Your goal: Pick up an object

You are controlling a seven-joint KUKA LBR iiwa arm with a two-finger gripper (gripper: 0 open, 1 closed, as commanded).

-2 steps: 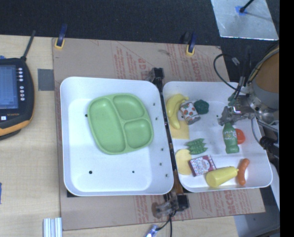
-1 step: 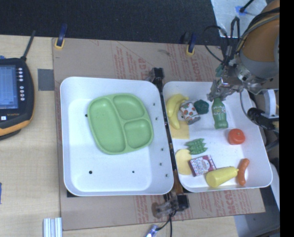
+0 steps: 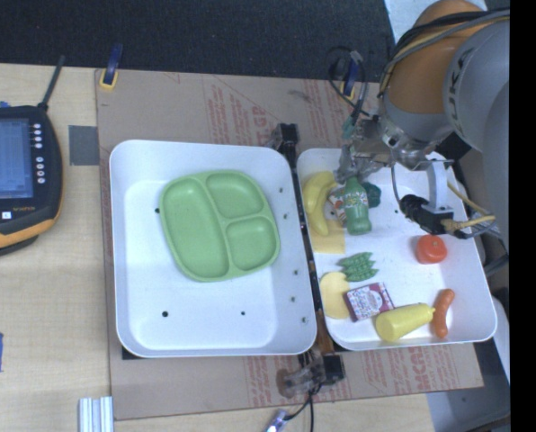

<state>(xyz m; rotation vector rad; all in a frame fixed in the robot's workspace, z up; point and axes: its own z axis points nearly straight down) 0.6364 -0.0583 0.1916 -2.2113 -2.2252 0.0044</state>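
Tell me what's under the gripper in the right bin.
A green bottle lies beneath the gripper, beside a yellow banana on the floor of the right bin. The gripper covers the bottle's upper end, so contact there cannot be seen.

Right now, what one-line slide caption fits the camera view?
Hand above a green bottle in the right bin; green divided plate in the left bin.

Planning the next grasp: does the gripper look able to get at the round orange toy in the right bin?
Probably yes. The round orange toy lies alone on bare floor of the right bin with nothing over it, and the gripper hangs over that same bin.
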